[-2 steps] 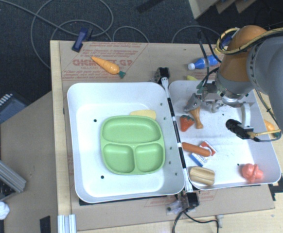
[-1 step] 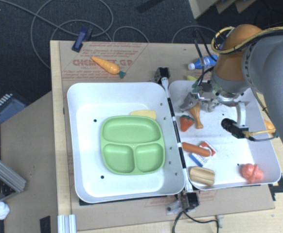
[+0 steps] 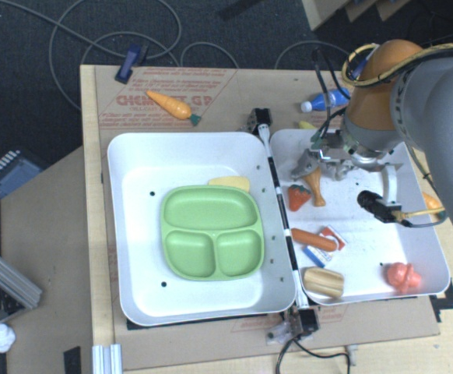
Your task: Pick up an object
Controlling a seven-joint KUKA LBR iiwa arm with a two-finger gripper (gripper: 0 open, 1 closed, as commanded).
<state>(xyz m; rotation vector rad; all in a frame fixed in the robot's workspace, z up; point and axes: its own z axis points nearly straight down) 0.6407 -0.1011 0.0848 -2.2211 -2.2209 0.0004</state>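
I am reaching down into the right bin, and my gripper hangs low over its top left corner. From up here I cannot tell how my gripper is set, or if it has hold of anything. Just under it lies a tan toy drumstick, and I think that is the thing I am going for, because it is closest. Right beside the drumstick, a bit further down, sits a red strawberry. Below that are a hot dog and a bread roll, with a pink toy well off to the side. The green plate sits far away in the left bin, so I leave it alone.
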